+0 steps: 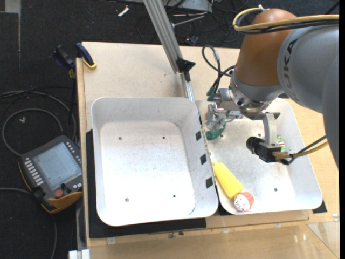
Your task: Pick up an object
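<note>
Seen from the fixed overhead camera, a grey KUKA arm (302, 53) reaches across the surface (135, 69). Its end effector (217, 124) is lowered into the far corner of one white bin (302, 196) — close beside the wall it shares with the second bin (145, 144). A small green item (215, 135) sits right at the end effector's tip, touching or nearly so. Whether it is gripped, and how far the end effector is open, cannot be told from this angle. Nearer the camera than the end effector, and well apart from it, a yellow piece (227, 180) lies beside the same wall. Its long axis slants away from the wall towards the bin's near rim, and a red-and-white piece (243, 201) lies just beside its near end. On this showing the green item is the likeliest target, being almost directly beneath the end effector — the yellow piece would call for a move towards the camera and a grasp across its narrow width.
</note>
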Controlling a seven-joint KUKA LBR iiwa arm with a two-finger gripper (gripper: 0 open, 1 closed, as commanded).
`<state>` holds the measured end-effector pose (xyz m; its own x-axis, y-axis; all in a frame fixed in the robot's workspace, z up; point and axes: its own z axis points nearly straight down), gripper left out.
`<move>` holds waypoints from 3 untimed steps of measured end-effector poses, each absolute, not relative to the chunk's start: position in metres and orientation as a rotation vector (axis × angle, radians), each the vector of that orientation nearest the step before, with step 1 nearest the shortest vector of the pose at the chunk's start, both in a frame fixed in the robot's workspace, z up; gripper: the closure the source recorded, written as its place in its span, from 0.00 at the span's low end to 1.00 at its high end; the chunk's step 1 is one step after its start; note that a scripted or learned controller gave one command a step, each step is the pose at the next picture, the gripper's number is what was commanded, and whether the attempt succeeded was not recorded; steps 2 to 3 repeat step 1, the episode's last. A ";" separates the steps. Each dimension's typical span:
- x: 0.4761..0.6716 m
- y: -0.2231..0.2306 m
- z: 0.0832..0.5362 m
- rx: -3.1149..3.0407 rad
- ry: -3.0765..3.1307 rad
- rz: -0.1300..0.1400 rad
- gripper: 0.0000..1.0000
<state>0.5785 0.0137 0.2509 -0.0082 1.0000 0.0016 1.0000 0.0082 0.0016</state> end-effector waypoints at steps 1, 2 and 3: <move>0.576 0.063 0.252 -2.211 -2.230 -0.002 1.00; 0.576 0.063 0.252 -2.211 -2.230 -0.002 1.00; 0.576 0.063 0.252 -2.211 -2.230 -0.002 1.00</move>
